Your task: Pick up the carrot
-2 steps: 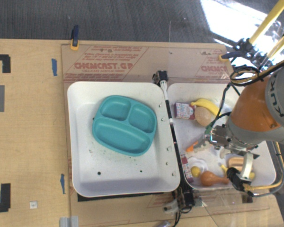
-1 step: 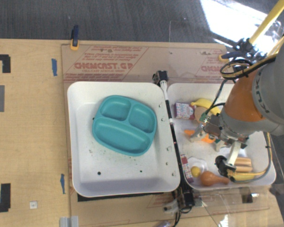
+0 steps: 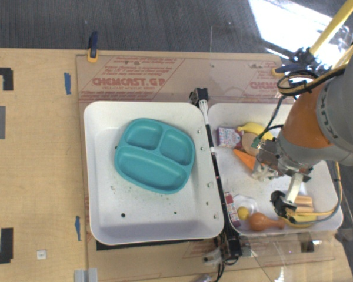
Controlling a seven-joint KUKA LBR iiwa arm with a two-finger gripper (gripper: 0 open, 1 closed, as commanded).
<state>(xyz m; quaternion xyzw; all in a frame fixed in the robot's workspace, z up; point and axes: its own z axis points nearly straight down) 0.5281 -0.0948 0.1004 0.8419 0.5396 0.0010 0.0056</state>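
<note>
the carrot (image 3: 243, 157) lies in the right bin (image 3: 326, 184), right of frame centre, as a short orange wedge pointing up and left, just below a small purple-and-white packet (image 3: 227, 136) and below-left of a yellow banana-like toy (image 3: 251, 128). the gripper (image 3: 263, 170) hangs at the carrot's lower right end, close enough that it may be touching, but the wrist hides the tips, so whether they are apart, together or clamped on anything cannot be told. to do this step well, the grasp probably ought to straddle the carrot across its narrow width, near its thicker end, and come straight down so that the packet is not nudged. room is tight: the divider (image 3: 212, 157) between the bins runs close on the carrot's left, and the neighbours crowd its upper side. the freest space looks to be the bare white floor below the carrot, toward the lower middle of that bin, above an orange pear-shaped toy (image 3: 262, 221) near the bottom edge. the teal divided plate (image 3: 155, 155) sits well apart in the left bin (image 3: 100, 175).
</note>
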